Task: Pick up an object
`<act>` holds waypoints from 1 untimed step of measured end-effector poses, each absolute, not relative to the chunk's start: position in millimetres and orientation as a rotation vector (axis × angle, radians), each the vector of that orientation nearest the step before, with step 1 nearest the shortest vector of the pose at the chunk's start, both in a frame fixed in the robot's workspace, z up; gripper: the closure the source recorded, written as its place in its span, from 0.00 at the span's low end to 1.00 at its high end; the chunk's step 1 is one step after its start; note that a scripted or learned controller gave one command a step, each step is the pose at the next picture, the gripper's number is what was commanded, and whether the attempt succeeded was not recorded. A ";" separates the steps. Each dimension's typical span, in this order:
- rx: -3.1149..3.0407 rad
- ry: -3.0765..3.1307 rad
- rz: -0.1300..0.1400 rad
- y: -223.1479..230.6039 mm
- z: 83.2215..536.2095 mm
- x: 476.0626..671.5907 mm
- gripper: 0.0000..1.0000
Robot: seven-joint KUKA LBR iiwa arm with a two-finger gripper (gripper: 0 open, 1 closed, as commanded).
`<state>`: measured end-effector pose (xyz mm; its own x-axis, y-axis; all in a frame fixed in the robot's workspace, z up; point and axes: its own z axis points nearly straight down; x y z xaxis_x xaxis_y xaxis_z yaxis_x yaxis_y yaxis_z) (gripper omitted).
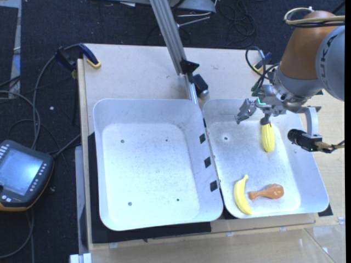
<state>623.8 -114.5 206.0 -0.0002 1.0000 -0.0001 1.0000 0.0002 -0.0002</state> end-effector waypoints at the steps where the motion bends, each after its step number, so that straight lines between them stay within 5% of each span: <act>1: -2.221 -2.222 0.000 -114.4 206.0 623.8 0.00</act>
